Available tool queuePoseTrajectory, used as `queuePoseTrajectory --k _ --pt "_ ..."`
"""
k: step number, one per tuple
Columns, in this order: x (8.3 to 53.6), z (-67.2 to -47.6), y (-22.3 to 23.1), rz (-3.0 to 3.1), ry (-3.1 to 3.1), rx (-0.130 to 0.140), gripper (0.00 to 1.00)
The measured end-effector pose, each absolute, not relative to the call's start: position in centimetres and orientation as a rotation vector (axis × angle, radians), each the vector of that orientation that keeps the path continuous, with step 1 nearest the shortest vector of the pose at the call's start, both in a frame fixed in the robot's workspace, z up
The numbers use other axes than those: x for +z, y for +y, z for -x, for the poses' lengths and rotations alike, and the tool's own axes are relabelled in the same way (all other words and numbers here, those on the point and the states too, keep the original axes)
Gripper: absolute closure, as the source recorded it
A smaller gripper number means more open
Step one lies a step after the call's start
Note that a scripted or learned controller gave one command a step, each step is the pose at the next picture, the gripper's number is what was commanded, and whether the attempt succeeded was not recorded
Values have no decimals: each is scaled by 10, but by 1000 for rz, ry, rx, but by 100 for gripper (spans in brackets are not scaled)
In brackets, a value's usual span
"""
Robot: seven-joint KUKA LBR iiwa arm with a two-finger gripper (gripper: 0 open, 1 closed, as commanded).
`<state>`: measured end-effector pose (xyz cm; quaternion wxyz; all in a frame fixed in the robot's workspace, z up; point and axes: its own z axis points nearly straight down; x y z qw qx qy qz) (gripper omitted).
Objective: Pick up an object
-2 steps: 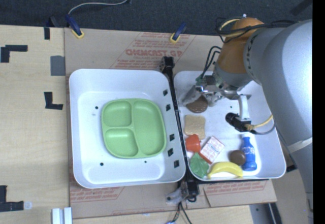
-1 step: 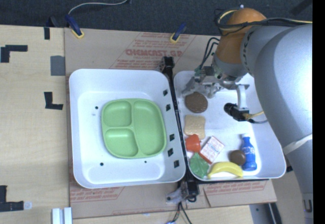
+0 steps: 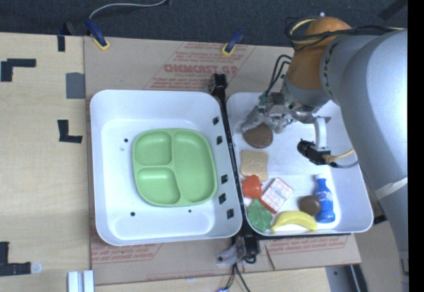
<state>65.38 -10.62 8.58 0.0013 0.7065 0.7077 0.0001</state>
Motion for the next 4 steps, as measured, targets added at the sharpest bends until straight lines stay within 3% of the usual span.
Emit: queuePoseTrajectory --k 1,2,3,4 --pt "86 -639 -98 -2219 2219 0 0" --pt "85 -662 -96 -2219 2221 1 0" --pt "86 -646 -101 -2218 2221 0 0" --pt "95 -646 -101 -2218 2222 -1 100"
